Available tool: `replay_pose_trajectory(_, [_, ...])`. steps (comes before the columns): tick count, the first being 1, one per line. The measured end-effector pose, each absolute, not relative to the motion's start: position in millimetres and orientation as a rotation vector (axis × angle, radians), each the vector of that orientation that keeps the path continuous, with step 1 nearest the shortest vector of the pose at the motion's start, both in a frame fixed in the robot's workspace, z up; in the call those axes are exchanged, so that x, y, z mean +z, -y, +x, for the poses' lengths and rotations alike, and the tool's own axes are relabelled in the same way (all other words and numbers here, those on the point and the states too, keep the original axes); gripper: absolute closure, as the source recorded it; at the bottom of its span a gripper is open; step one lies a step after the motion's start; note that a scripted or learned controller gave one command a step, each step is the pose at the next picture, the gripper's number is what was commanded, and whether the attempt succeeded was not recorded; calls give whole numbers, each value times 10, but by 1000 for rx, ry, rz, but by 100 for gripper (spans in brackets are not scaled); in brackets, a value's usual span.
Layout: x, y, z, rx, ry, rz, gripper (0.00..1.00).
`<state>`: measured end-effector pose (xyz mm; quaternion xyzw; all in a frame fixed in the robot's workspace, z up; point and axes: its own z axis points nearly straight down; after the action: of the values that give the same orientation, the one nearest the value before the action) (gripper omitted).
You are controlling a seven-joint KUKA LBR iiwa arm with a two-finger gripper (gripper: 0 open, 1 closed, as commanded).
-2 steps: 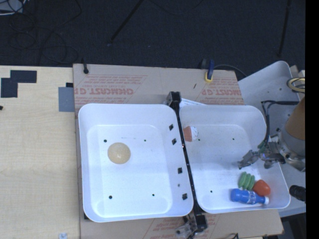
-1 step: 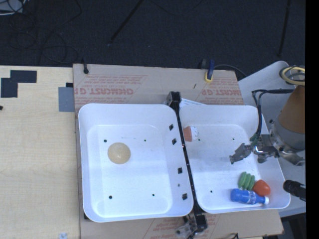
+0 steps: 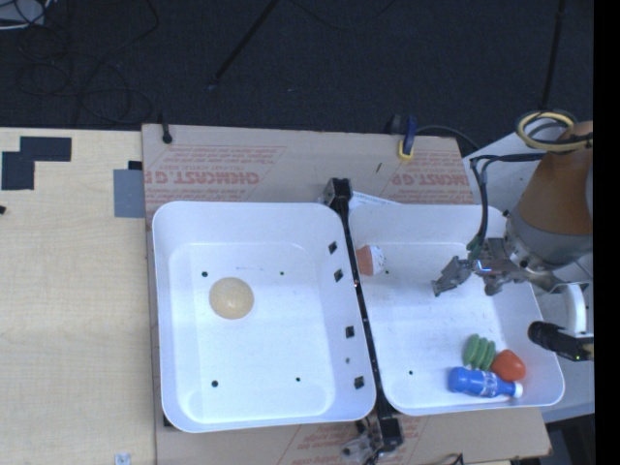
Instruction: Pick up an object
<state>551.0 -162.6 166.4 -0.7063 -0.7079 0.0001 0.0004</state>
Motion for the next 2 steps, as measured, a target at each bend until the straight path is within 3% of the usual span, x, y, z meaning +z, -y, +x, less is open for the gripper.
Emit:
replay_pose_trajectory(1, [1773, 1635, 5484, 3, 2218, -2218, 100])
replay_pose_trajectory(2, [2399, 968, 5802, -7, 2232, -2214, 100])
